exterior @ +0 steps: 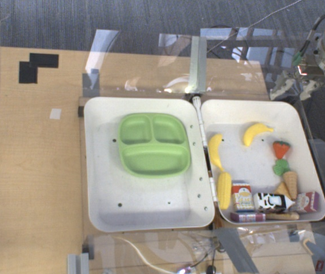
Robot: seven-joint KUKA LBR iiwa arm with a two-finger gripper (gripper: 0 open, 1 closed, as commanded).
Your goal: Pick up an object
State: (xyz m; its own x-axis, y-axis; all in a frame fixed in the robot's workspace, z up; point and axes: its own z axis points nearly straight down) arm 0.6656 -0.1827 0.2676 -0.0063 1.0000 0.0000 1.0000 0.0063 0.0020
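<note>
My claw (299, 87) hangs at the upper right, outside the right bin (299, 119) beyond its far corner; I cannot tell how it stands. Nearest inside that bin lies a banana (256, 132), its long axis slanting, tip toward the far right. A second banana (215, 151) runs lengthwise along the left wall, with a corn cob (224, 189) below it in line. The left bin (99, 153) holds a green divided plate (153, 144)
</note>
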